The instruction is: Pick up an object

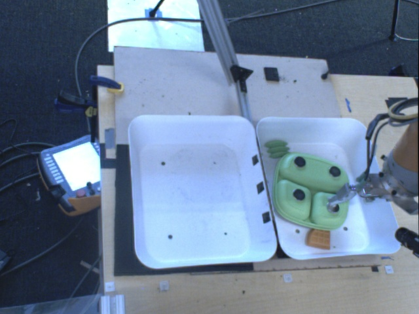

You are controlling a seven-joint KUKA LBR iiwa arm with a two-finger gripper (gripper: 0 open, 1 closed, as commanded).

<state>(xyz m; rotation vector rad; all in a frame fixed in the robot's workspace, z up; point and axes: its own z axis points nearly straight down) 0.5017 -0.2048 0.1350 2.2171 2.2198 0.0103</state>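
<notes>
Two shallow white bins side by side on the bench (196,77). Left bin (190,188) and right bin (314,131) touching along the middle, dark clips on the shared edge.

In the right bin: large light-green moulded piece (304,188), roughly triangular with rounded corners, several black dots on its top. Lies flat, filling most of the bin floor. Just beyond its far-left corner, a small darker-green ribbed item (275,149), close to the bin's left wall. Just nearer than the green piece, a small orange-brown block (319,239), touching or almost touching its near edge.

Arm reaching in from the right, grey wrist (402,175) over the right bin's right rim, cables looping above it. Forearm roughly level, tool pointed left and slightly down toward the bin floor. Pincer (335,201) low over the near-right lobe of the green piece, tip at or touching its surface beside a black dot. Metal fingers seen nearly end-on, bunched together; cannot tell whether released or clenched. Nothing visibly gripped between them.

Off the bench at left: teach pendant (72,175) with a lit screen on the dark floor, cables trailing. Blue-handled clamp (105,82) at the bench's far-left edge. Slanted grey pole (219,31) rising from the bench behind the bins.
</notes>
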